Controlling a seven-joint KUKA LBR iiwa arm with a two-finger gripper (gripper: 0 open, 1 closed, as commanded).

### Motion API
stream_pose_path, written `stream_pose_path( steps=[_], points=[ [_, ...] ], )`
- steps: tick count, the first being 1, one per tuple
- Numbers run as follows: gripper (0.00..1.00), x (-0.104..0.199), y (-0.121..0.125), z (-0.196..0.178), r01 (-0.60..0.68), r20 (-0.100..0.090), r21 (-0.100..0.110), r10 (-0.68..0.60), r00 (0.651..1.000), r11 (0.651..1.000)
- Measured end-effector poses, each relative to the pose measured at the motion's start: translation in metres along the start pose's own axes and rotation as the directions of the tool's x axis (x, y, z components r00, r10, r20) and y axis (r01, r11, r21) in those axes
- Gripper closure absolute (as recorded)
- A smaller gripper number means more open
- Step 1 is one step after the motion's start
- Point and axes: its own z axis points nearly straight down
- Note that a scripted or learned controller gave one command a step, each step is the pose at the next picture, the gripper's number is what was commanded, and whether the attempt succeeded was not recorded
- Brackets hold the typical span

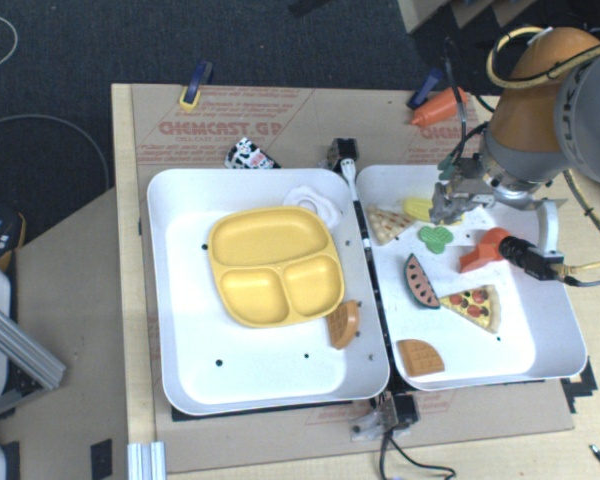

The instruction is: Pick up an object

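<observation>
- Jaws cannot be read from this slanted view; the gripper is hanging low over the back of the right bin, and I cannot tell how wide it is standing or whether anything is sitting between its tips.
- Nothing is visibly being lifted, so I am judging the pick as not yet done.
- Candidate objects are lying in the right bin: a yellow piece and a green piece just beside the gripper, a cracker wedge near the bin's left wall, a red piece, a watermelon slice, a pizza slice and a brown cookie toward the front.
- The green and yellow pieces are looking like the likeliest targets, being nearest the tool.
- The left bin is holding a yellow tray, a white ring behind it and a brown piece at its front right.
- What is remaining, by my reading: closing on one object, raising it clear of the bin, and showing it is truly held.
</observation>
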Motion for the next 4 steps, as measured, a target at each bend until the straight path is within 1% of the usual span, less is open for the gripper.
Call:
stream_pose_path(
  steps=[1, 2, 3, 4],
  points=[
    [1.00, 0.007, -0.004, -0.060, 0.000, 0.000, 0.000, 0.000, 1.000, 1.000],
    [1.00, 0.007, -0.003, -0.074, -0.001, -0.001, 0.003, 0.001, 1.000, 1.000],
    [1.00, 0.021, -0.056, -0.066, -0.003, -0.003, 0.013, 0.003, 1.000, 1.000],
    [1.00, 0.045, -0.110, -0.079, -0.002, -0.004, 0.012, 0.002, 1.000, 1.000]
  ],
)
